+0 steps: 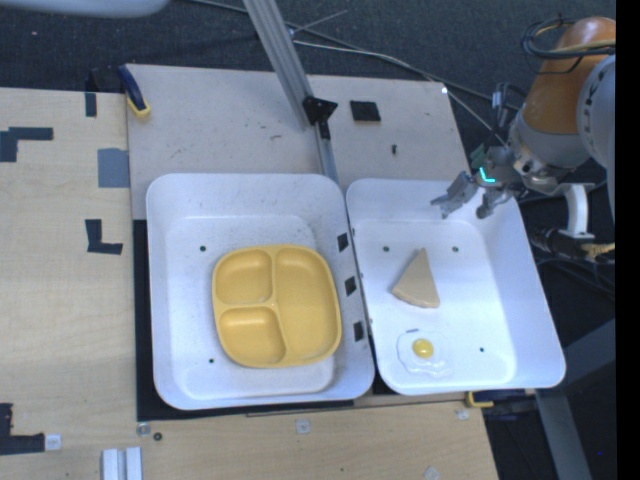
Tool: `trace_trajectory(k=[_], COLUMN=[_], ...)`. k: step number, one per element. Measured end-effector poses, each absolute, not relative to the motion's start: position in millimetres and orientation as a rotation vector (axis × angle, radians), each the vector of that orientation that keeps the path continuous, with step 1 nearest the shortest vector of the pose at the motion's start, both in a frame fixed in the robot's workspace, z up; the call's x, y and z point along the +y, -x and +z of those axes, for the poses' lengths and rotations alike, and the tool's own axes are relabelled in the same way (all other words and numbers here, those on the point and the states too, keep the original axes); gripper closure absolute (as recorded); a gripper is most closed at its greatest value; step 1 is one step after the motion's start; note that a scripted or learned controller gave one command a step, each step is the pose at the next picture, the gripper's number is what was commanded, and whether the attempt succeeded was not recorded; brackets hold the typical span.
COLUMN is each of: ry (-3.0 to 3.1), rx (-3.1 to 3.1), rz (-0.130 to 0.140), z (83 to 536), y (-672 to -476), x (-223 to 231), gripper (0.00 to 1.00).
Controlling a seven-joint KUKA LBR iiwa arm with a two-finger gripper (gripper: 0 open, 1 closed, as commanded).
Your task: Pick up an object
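- Bench, seen from the fixed camera above it at a slant: two shallow white bins side by side, the left bin (170, 268) and the right bin (520, 298), their inner rims nearly touching.
- Left bin: one yellow compartment plate (277, 305), three sections, lying flat towards the near side of the bin.
- Right bin: one tan wedge (418, 281), shaped like a slice of cheese or bread, lying flat near the middle; one toy fried egg (422, 352), white with a yellow yolk, nearer the front rim. Wedge and egg lie near each other but apart.
- Arm: grey with an orange band, reaching in from the right, wrist over the far right corner of the right bin.
- Gripper (468, 200): two dark fingers pointing down and to the left, spread apart with a plain gap between them; nothing lies in that gap. It hangs above the bin's far rim, touching no object.
- Key relation: the wedge is the closest object, lying forward and a little left of the gripper, well apart from it. Its long axis runs from the narrow tip at the far end to the broad base at the near end.
- Egg: farther off along much the same line, beyond the wedge.
- Judgement: no pick is begun; the coming move would call for travel towards the front of the bin and a descent over the wedge, with the fingers set across its narrower width.
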State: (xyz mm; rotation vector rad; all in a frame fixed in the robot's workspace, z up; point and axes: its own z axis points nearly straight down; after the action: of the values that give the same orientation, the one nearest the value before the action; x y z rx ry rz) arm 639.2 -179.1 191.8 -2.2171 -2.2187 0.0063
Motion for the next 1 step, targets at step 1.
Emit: trace_trajectory(k=[1], ry=[2.219], rx=[-2.223], rz=[0.002], z=[194.3], y=[-640.6], x=[-179.0], gripper=[0.00])
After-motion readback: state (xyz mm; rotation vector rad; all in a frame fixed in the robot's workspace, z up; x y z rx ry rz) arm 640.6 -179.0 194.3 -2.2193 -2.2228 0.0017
